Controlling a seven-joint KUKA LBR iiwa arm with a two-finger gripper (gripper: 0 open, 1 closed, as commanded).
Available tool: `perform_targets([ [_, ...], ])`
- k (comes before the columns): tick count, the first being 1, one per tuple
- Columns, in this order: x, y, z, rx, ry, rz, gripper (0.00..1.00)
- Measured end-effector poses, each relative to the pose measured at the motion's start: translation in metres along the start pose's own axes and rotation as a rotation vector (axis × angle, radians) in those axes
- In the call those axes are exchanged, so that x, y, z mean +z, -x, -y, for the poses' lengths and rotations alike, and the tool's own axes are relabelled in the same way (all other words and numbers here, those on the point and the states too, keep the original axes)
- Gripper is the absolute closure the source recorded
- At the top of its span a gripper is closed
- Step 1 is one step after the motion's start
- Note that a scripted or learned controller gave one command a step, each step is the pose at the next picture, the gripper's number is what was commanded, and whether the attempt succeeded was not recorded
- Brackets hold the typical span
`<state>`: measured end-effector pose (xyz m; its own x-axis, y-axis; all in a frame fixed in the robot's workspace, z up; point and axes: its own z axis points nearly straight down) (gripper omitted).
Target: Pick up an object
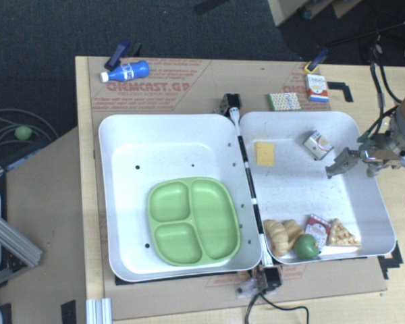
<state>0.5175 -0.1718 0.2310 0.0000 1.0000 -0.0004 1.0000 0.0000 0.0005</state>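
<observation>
The right bin (364, 201) holds several objects. A yellow square block (264, 152) lies near its back left. A small white carton (317, 144) lies at the back middle. Along the front edge sit a tan bread-like piece (282, 233), a green ball-shaped fruit (307, 247), a red packet (317, 225) and a pizza slice toy (342, 235). My gripper (352, 168) hangs over the bin's right side, just right of and a little in front of the carton. It is open, with nothing between the fingers (337, 165).
The left bin (121, 147) holds a green divided plate (192, 220). Behind the bins on the bench lie a blue-and-white bottle (125, 71), a checkered card (284, 101) and a small orange-and-white box (316, 86). A black clip (231, 102) sits where the bins meet.
</observation>
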Motion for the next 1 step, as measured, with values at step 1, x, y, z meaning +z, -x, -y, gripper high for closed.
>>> perform_targets([
  [1, 0.0638, 0.0446, -0.1187, -0.001, -0.001, 0.0, 0.0],
])
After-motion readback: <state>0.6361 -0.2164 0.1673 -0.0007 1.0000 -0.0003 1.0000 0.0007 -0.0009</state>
